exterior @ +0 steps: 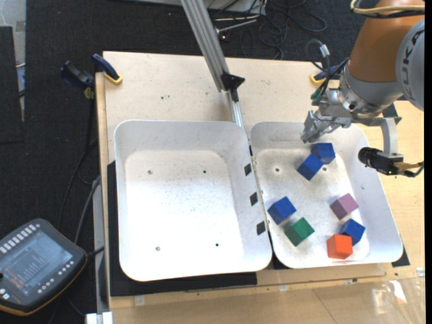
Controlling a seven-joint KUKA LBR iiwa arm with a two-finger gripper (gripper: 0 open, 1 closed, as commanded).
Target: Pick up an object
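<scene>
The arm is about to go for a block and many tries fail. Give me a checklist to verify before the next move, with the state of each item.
1. Objects within reach in the right bin: ok, seven blocks lie there.
2. Gripper over that bin: ok, at its upper edge, just above the top blue block.
3. Nearest target free to grasp: not ok, that block touches a second blue block.
4. Easier targets: ok, the purple block stands apart.
5. Finger opening: cannot tell.
6. Anything already held: cannot tell.
</scene>
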